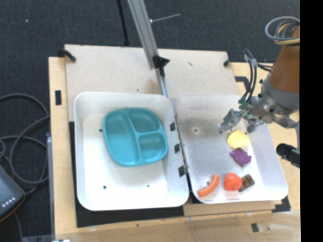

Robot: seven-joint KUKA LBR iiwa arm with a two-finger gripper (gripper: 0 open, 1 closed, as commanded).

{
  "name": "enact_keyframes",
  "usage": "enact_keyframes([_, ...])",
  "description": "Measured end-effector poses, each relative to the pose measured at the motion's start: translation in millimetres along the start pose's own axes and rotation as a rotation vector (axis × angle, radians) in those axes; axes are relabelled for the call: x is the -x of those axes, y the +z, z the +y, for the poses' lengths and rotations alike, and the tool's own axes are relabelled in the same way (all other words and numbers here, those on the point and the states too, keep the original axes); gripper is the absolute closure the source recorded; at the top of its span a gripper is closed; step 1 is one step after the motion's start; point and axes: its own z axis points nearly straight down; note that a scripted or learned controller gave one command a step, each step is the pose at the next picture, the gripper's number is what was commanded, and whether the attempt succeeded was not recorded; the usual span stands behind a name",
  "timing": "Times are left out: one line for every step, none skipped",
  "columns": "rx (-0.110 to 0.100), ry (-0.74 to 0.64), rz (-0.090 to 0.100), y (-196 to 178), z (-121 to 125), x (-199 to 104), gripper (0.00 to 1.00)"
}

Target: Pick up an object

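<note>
We're watching the grey two-finger pincer hanging over the right shallow white bin, fingers spread apart and gripping nothing. Just below it and to its right a pale yellow rounded object is lying, a purple lumpy piece beneath that. Further down we're seeing a round orange-red ball, an orange carrot-shaped stick and a small brown block. Far left, a teal divided plastic plate is sitting in the other bin.

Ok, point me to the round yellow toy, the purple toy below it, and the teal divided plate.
round yellow toy (238,139), camera view, centre of its top
purple toy (241,157), camera view, its middle
teal divided plate (119,135), camera view, floor of its largest compartment
</note>
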Motion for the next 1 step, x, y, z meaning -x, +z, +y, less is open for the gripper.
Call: enact_keyframes([0.001,0.002,0.000,0.0,0.1,0.2,0.00])
